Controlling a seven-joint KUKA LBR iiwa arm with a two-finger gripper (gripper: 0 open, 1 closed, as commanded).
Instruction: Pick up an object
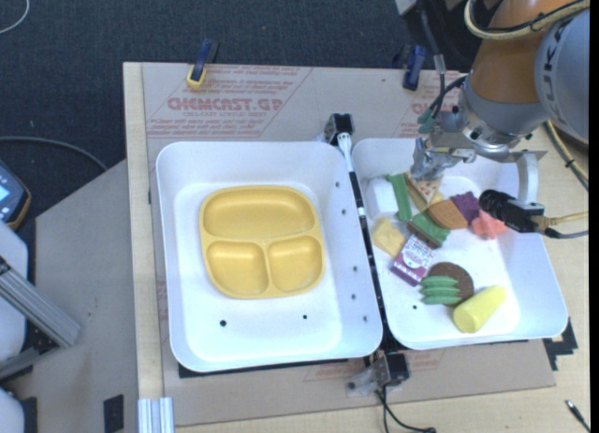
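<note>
Hovering low over right bin (538, 277): jaws (429, 171), grip state indeterminate, poised above green stick (401, 195) among heaped toy food, presumably for picking. Left bin (178, 263): yellow tray (261, 239).

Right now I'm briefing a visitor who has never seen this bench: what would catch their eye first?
The yellow tray, split into three compartments, lies alone in the left bin. The right bin holds a heap of toy food, with a yellow piece at its near edge and a pink one further back. The arm with its orange band reaches in from the right, its gripper low over the heap's far end.
</note>
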